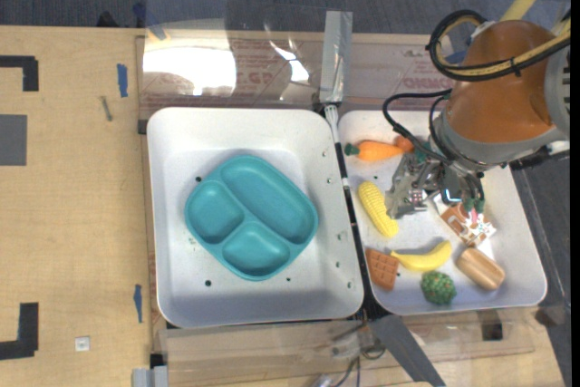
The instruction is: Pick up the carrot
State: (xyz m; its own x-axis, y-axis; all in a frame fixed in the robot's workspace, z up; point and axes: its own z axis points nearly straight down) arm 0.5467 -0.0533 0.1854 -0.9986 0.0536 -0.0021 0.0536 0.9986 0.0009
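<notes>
Nearest the camera, along the front edge of the right bin (530, 285), sit a broccoli floret (439, 287), a waffle piece (382, 268) and a tan bread roll (479, 268). Just behind them a banana (424, 257) curves between the waffle and the roll. Beside it on the right lies a small brown-and-white item (468, 224) that I cannot identify. A corn cob (377, 208) lies near the bin's left wall, pointing toward the back.

The left bin (172, 159) holds a teal divided plate (251, 215) with three compartments, resting flat in the middle.

The gripper (412, 188) hangs over the middle of the right bin, just right of the corn cob, below the arm's orange band (504, 91). Whether its fingers are spread or closed cannot be told; nothing shows between them.

Farther back, the carrot (378, 150) lies on its side at the rear left of the right bin, touching nothing, apart from the gripper and behind the corn cob. Beyond the bins stands a clear plastic sheet (236, 68) on the bench.
</notes>
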